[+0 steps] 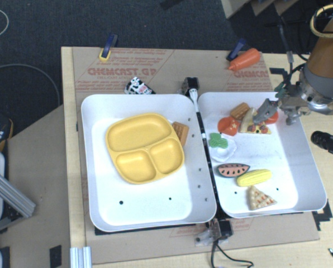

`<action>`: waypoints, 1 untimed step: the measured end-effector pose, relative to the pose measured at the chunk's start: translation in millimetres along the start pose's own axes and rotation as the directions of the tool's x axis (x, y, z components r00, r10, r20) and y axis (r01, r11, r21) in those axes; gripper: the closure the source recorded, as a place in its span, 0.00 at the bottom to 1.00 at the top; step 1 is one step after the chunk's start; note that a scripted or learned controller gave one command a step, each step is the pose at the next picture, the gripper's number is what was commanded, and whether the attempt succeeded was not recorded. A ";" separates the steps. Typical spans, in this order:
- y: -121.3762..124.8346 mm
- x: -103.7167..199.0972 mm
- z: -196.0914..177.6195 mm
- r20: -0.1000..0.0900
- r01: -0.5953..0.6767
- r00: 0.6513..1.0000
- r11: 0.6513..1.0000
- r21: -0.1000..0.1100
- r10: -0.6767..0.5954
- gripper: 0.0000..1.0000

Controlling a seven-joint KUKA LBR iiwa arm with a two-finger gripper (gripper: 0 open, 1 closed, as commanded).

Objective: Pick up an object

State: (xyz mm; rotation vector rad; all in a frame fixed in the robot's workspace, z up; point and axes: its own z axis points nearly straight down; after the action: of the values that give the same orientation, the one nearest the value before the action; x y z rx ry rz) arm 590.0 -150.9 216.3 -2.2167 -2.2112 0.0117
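Observation:
My gripper [263, 114] hangs over the back of the right bin [300, 166], reaching in from the right. Directly below and around it lie a small pizza-like piece [258, 129] and a red piece [272, 116], partly hidden by the gripper. Just to its left sit a brown cracker [240, 111] and a red tomato-like toy [229, 125]. Further forward in the same bin lie a green toy [218, 141], a watermelon slice [233, 170], a yellow corn cob [253, 177] and a triangular wedge [260, 197]. Whether anything is in the gripper is unclear.
The left bin [99, 194] holds a yellow three-part plate [145, 147] with a brown waffle piece [181, 132] at its right rim. Behind the bins on the board lie an orange carrot toy [245, 59], a black-and-white toy [137, 86] and a clamp [106, 48].

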 end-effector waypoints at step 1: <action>2.8 0.3 -7.5 0.002 0.003 1.000 1.000 -0.014 -0.003 0.00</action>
State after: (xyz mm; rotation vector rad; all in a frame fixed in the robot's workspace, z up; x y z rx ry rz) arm 592.8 -150.7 223.8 -2.2217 -2.2224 -0.0008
